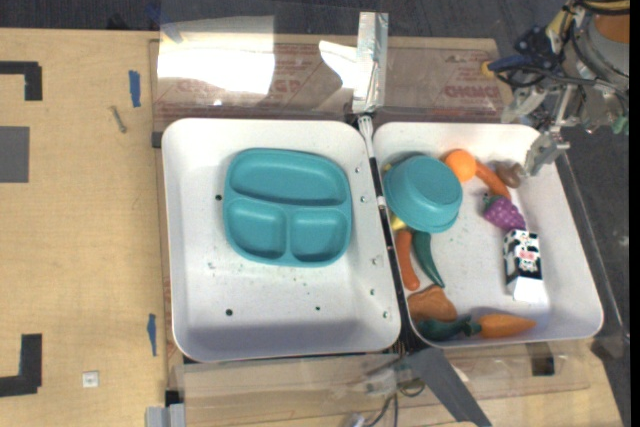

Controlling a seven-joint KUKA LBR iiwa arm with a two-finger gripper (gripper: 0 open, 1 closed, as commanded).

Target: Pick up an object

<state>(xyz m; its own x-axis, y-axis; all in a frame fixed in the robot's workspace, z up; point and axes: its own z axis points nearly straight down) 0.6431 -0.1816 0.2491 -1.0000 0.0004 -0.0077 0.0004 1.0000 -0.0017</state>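
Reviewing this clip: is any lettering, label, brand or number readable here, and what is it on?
Red print on the clear sheet behind the bins: blurred by glare, not readable.
Black and white cow-patterned carton in the right bin: no readable lettering.
Teal divided plate and teal bowl: no markings seen.

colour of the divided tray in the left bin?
Teal; the divided tray shows clearly in the camera view.

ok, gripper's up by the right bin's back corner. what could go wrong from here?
1. The gripper sits near the right bin rim; a descent there could strike the wall.
2. The orange ball, carrot and teal bowl are crowded together, so a grasp may catch two or deflect.
3. The milk carton might tip or slide if nudged.
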